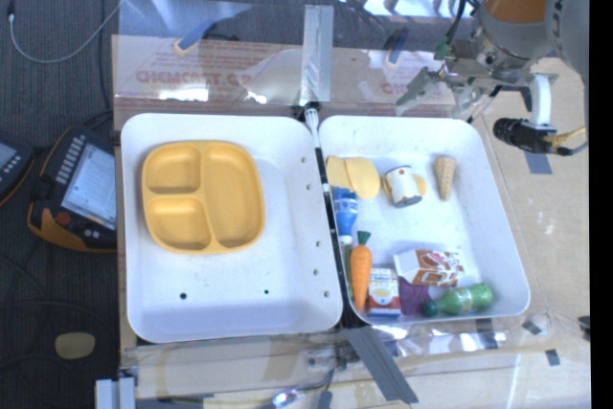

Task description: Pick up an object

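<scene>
Carrot (359, 274), other toys crowd right bin (484, 170), within arm's reach; hand (450, 83) above far rim, grip state indiscernible.

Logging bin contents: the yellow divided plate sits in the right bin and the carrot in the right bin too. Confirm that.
Not quite. The camera view shows the yellow divided plate in the left bin. The carrot does lie in the right bin.

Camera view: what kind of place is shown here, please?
Probably a robotics lab bench: two white bins taped to it, toy food such as a carrot, and a handheld controller on the floor.
</scene>
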Controlling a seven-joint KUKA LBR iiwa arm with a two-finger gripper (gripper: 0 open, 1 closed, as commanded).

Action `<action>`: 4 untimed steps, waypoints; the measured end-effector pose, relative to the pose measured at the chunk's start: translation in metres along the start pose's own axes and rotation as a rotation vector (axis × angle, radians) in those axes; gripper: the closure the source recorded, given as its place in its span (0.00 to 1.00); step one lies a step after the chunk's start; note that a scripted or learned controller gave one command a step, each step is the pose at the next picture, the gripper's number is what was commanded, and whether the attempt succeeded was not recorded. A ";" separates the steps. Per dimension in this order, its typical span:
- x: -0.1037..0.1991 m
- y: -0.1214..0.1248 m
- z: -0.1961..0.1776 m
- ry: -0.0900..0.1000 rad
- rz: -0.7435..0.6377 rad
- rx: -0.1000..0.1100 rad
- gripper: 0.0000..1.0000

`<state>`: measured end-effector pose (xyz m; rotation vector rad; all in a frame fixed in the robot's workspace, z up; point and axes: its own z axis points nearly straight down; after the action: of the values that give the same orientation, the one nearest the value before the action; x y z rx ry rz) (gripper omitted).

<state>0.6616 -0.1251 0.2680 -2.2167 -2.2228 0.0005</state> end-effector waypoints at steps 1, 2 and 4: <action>-0.024 -0.015 0.161 -0.004 -0.026 0.002 0.00; -0.021 -0.056 0.178 -0.006 0.012 -0.015 0.00; 0.057 -0.023 0.085 -0.003 0.040 0.001 1.00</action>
<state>0.6384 -0.0684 0.1827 -2.2620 -2.1788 0.0041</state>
